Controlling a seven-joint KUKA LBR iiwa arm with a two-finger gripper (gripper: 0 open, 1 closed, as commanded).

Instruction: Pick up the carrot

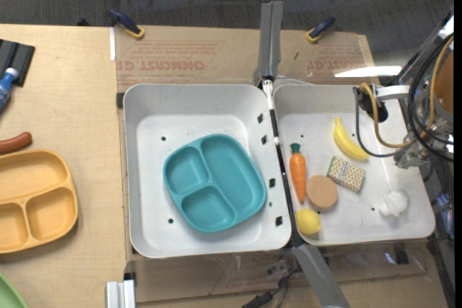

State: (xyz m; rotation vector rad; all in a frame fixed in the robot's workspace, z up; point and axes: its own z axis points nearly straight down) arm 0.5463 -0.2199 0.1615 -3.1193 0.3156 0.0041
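Observation:
The carrot (297, 172) is orange with a green top and lies lengthwise along the left wall of the right bin (375, 231), green end pointing to the back. The arm (433, 108) with its cables hangs over the bin's right edge. My gripper (414, 156) sits low at that edge, well to the right of the carrot and apart from it. Nothing is seen held in it.
Around the carrot in the right bin lie a tan round disc (322, 192), a lemon (308, 221), a patterned small box (346, 174), a banana (349, 140) and a white object (394, 204). A teal divided plate (214, 182) is in the left bin (144, 155). A yellow tray (32, 202) rests on the bench at left.

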